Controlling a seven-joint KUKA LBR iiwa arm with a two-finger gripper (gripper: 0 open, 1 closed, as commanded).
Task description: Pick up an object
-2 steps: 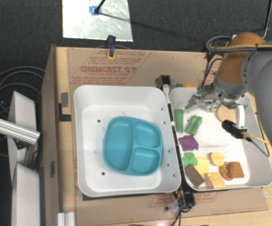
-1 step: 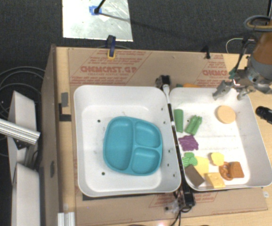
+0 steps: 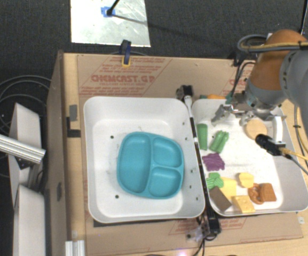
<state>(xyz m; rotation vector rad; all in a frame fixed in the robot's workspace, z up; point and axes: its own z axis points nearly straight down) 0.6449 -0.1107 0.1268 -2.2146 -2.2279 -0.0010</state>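
Dark carpet all round, cardboard (image 3: 121, 79) on the bench; left bin (image 3: 97, 116) carries a blue plate (image 3: 150, 164), flat in its middle; across the divider, the right bin (image 3: 298, 196) holds all the toys: green stick (image 3: 202, 135) by the left wall, pickle (image 3: 218, 141) just beside it, grapes (image 3: 213, 161) below, brown block (image 3: 220, 200) and cheese (image 3: 243, 203) at the near edge, pretzel (image 3: 262, 192) right of them; gripper (image 3: 231, 112) hangs over the bin's far end, fingers spread and pinching nothing, a beige disc (image 3: 255, 128) just to its right; arm (image 3: 303, 73) comes in from the right.
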